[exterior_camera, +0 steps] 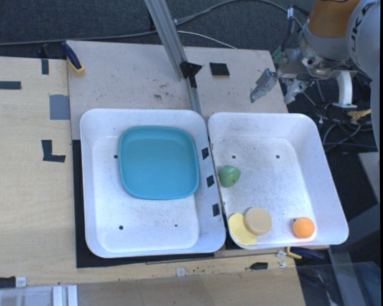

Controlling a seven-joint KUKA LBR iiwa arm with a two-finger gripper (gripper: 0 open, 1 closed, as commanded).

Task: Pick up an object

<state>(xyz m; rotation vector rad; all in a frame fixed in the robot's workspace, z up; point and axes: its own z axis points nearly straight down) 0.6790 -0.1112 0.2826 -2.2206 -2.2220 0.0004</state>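
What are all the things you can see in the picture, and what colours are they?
Plate: one, turquoise blue, in the left bin.
Green ball: one, at the left wall of the right bin.
Tan round piece: one, resting on the yellow piece, front of right bin.
Yellow piece: one, front left corner of right bin.
Orange ball: one, front right of right bin.
Bins: two, white, side by side.
Arm: one, grey with orange band, upper right.
Gripper: one, above the bench behind the right bin.
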